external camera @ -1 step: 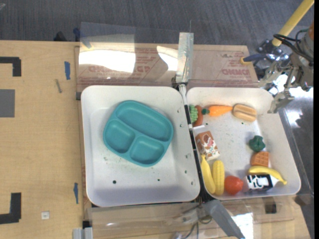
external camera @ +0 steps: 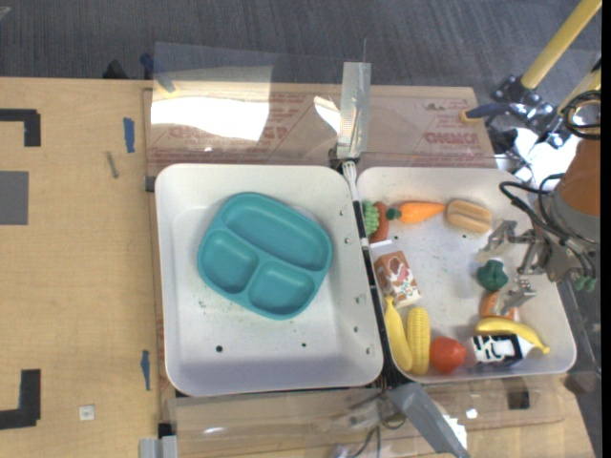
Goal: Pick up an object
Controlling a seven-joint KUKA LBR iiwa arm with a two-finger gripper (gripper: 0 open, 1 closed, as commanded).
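Two bins [external camera: 181,284], one teal plate [external camera: 264,255]

Arm [external camera: 584,198] — cut off at right edge

Toy foods [external camera: 449,284] scattered loose across right bin [external camera: 434,181]

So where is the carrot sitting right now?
The carrot lies along the far edge of the right bin, between the green vegetable by the divider and the bread roll.
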